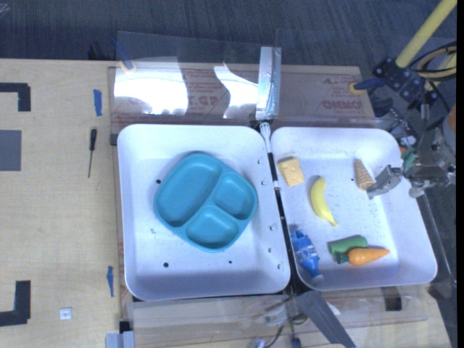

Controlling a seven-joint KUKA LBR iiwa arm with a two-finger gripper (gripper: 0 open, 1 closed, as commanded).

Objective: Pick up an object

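Camera view counts one blue tray (206,201), one banana (321,201), one carrot (367,254); gripper (395,178) spread unclear.

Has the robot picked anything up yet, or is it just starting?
Nothing looks picked up yet. The cheese, banana, carrot, blue bottle and cone all lie in the right bin. The gripper sits at that bin's right side, beside the cone. Grabbing and lifting are left.

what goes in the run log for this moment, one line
claw over right bin, near cone | unheld: banana, carrot | plate in left bin
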